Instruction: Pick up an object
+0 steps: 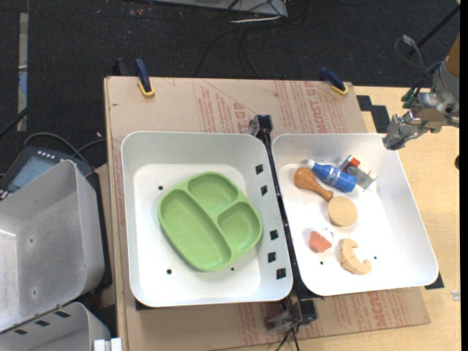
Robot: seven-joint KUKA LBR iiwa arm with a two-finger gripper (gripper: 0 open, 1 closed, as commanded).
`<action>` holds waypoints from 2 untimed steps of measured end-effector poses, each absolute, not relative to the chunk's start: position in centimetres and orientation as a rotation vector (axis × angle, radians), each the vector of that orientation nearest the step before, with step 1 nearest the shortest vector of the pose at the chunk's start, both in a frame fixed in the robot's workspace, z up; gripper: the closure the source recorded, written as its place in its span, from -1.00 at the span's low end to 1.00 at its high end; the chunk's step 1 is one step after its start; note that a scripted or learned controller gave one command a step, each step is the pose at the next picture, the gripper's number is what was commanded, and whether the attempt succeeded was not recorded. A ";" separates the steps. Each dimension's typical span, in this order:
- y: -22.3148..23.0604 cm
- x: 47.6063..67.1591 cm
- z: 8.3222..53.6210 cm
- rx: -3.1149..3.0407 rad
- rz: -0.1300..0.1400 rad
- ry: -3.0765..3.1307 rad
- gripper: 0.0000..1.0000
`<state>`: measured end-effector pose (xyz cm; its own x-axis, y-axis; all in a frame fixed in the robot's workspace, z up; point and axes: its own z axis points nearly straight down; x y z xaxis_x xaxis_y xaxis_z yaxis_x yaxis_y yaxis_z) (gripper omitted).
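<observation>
Inside two bins (409, 196): one green plate (210, 220), five small objects (342, 212).

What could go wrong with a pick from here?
1. The blue bottle, wooden pestle and red-grey piece lie crowded together, so a grasp may catch two or none.
2. The gripper hangs above the right bin's rim; a straight descent could strike it.
</observation>
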<state>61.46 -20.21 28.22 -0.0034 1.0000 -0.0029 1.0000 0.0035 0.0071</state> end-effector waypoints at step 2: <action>-10.3 59.5 24.8 2.216 -0.002 2.231 1.00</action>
